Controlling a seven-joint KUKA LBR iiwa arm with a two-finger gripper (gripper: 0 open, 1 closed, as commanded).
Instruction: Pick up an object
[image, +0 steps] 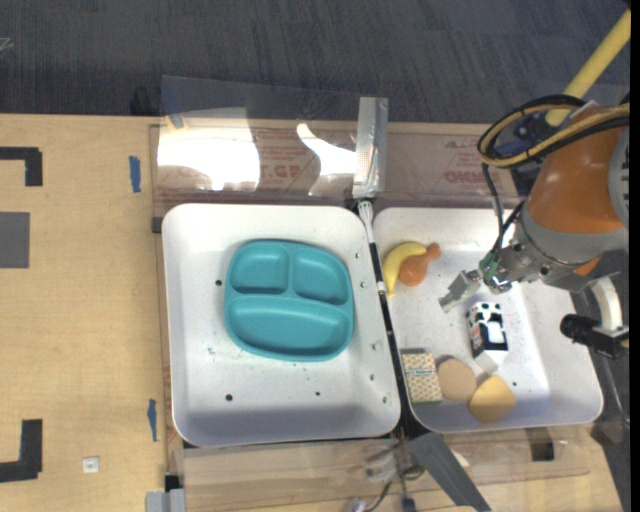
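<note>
The hand (462, 290) hangs over the right bin (560, 400), its fingers apart with nothing between them, just right of the yellow banana toy (405, 262). A small black-and-white box (488, 330) lies just below the hand, with a tan egg-shaped piece (457, 379) and a cracker-like square (420, 375) further below.

The arm (575, 190) runs off the right edge.

1. Teal divided plate (290, 300): smooth, glossy plastic.
2. Left bin (200, 390) and right bin (560, 390): white, matt plastic.
3. Bench (80, 330): pale, matt wood.
4. Clear sheet (260, 150), top centre: shiny, reflective.
</note>
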